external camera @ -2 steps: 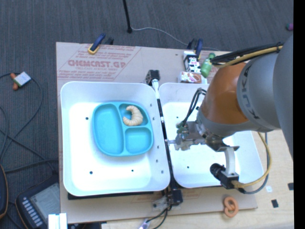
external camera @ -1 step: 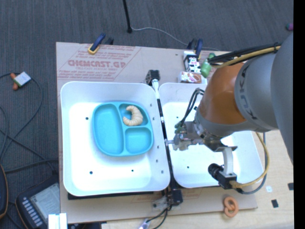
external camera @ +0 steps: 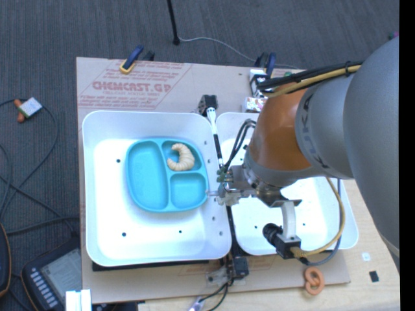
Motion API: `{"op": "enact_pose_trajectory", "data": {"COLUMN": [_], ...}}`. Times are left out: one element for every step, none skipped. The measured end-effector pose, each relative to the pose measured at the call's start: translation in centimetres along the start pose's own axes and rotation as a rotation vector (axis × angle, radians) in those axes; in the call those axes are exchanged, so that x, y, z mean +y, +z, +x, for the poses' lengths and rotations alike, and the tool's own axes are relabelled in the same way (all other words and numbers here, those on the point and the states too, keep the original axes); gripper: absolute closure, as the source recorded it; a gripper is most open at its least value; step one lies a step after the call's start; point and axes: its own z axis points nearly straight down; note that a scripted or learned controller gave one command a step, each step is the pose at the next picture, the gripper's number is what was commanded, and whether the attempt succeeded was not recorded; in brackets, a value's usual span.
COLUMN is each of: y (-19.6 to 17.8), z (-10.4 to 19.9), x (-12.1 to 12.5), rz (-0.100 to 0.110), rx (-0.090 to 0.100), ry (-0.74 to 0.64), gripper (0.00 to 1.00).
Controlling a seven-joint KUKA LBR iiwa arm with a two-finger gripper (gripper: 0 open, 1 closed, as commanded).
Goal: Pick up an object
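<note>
A blue divided plate (external camera: pixel 155 180) lies in the left white bin (external camera: pixel 104 238). A beige croissant-shaped piece (external camera: pixel 182 156) rests in the plate's upper right compartment. My arm, with its orange band (external camera: pixel 279 131), reaches in from the right and hangs over the right bin (external camera: pixel 324 232), hiding much of its floor. The gripper (external camera: pixel 222 192) shows as a metal end at the ridge between the two bins, just right of the plate's right edge and a little below the beige piece. I see nothing held in it.
The bins sit on a cardboard sheet (external camera: pixel 130 86) with red lettering. A blue and yellow clamp (external camera: pixel 132 57) and a black fitting (external camera: pixel 208 102) stand along the back. An orange ring (external camera: pixel 314 280) lies at the front right. Cables trail on the carpet.
</note>
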Motion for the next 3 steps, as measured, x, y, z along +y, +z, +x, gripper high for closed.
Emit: {"op": "enact_pose_trajectory", "data": {"y": [0.0,0.0,0.0], "z": [1.5,-7.8,-1.2], "x": [0.0,0.0,0.4], "rz": [0.0,0.0,0.0], "rx": [0.0,-0.002,0.0], "ry": [0.0,0.004,0.0], "gripper": [1.0,1.0,1.0]}}
